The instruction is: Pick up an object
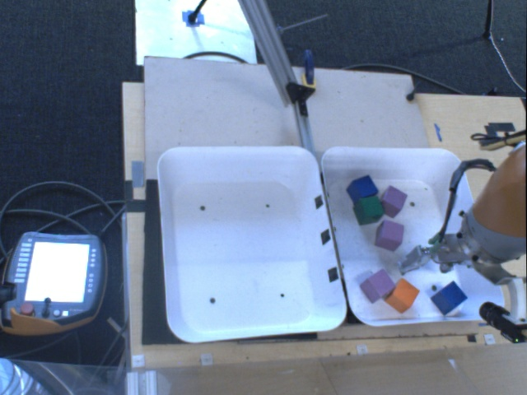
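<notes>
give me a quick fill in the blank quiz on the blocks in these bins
1. All the blocks lie in the ____ bin as the camera sees it.
2. The green block touches a ____ block above it in the view.
3. The orange block sits beside a ____ block on its left.
4. The number of purple blocks is ____.

Missing words: right; blue; purple; three

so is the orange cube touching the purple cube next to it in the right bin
Touching. The camera view shows the orange cube pressed against the lower purple cube near the right bin's front wall, with no white floor visible between their facing sides.
</notes>
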You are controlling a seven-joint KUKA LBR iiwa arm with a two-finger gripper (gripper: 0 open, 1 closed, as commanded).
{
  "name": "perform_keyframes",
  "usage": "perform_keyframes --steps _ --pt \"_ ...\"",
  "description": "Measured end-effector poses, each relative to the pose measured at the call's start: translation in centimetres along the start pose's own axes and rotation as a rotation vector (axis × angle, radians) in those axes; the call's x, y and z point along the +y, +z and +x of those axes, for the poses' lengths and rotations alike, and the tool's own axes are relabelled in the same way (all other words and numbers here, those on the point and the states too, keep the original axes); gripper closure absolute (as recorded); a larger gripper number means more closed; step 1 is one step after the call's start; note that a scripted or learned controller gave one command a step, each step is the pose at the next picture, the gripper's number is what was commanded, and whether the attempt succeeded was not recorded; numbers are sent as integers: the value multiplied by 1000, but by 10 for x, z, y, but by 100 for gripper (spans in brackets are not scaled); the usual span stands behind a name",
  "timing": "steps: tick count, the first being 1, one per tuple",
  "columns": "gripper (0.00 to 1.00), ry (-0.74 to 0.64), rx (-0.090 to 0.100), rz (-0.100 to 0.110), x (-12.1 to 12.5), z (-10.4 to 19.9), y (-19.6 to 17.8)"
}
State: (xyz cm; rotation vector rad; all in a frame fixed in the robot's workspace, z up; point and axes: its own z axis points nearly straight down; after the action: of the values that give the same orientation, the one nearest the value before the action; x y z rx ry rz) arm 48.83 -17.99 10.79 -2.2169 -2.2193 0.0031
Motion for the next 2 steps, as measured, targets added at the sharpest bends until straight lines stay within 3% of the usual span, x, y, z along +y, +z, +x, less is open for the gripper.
perform_keyframes --steps 1,2 --pt "100 -3 -3 -9 3 -1 -14" --pt "100 -5 -5 -13 9 4 -76"
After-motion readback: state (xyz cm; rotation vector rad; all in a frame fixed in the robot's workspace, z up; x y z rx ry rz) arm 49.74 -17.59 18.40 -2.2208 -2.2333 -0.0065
